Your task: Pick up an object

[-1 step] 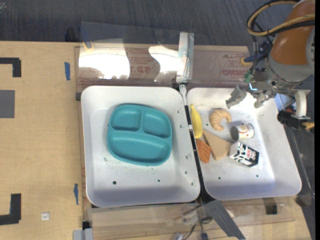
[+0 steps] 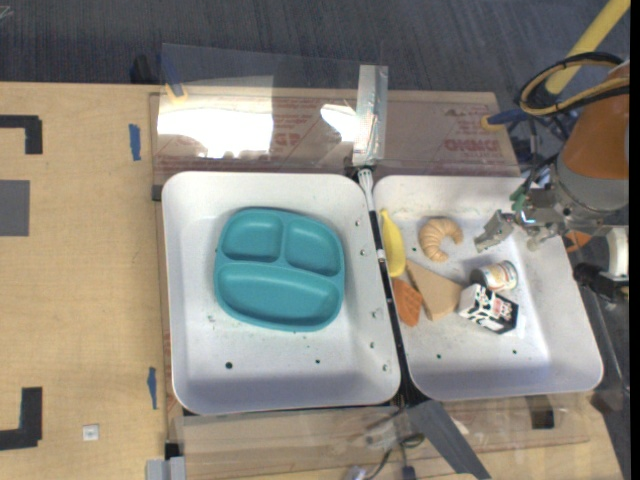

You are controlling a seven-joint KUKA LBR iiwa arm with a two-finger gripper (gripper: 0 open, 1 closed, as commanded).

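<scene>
Two shallow white bins sit side by side on the wooden tabletop (image 2: pixel 80 268). The left bin (image 2: pixel 190 368) holds a teal divided plate (image 2: pixel 280 268) lying flat near its middle, its three compartments facing up.

The right bin (image 2: pixel 560 363) holds a small cluster of things. A croissant (image 2: pixel 440 236) lies toward the back. A yellow banana-shaped piece (image 2: pixel 392 248) rests along the bin's left wall, and just in front of it lies an orange carrot-like piece (image 2: pixel 407 303). Touching that is a tan wedge (image 2: pixel 437 293). To the right of the wedge lies a black-and-white patterned object (image 2: pixel 490 310), with a small can (image 2: pixel 498 275) on its side just behind it.

The arm (image 2: pixel 600 158) reaches in from the right, its orange band above the wrist. The gripper (image 2: pixel 515 226) hangs over the back right part of the right bin, right of the croissant and behind the can, with its fingers spread apart and nothing between them.
</scene>
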